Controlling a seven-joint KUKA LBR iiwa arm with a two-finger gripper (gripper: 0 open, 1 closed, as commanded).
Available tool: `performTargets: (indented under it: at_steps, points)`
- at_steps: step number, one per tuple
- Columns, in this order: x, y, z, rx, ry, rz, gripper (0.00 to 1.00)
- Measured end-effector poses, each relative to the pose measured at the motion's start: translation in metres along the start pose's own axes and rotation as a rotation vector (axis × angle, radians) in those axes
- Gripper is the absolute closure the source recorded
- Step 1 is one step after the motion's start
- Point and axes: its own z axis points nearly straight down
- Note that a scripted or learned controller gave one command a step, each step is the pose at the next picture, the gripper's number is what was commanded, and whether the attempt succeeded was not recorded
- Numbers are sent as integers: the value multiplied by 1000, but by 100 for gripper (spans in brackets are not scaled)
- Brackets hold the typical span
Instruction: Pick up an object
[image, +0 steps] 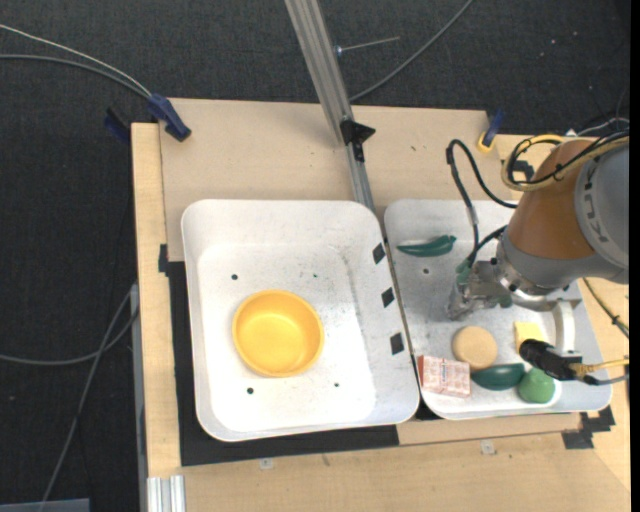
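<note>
Tan round biscuit (475, 346) below your hand (464, 303) looks light and stiff; grip its edges. Hand's state: can't tell.

White bins: two (290, 215) (425, 215)
Yellow bowls: one (277, 332)
Dark green curved pieces: two (428, 243) (497, 377)
Tan round pieces: one (474, 346)
Red-and-white packets: one (444, 374)
Green lumps: one (536, 387)
Yellow blocks: one (529, 330)

A round yellow plastic bowl (278, 332) sits upright in the left white bin (215, 240). In the right white bin (420, 222) lie a tan round disc (475, 346), a red-and-white packet (444, 374), two dark green curved pieces (427, 244) (498, 377), a green lump (536, 387) and a yellow block (529, 329).
</note>
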Motion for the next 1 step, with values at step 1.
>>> performTargets:
  at_steps: [1]
  points:
    - [-7, 8, -55, -20, -10, -2, 100]
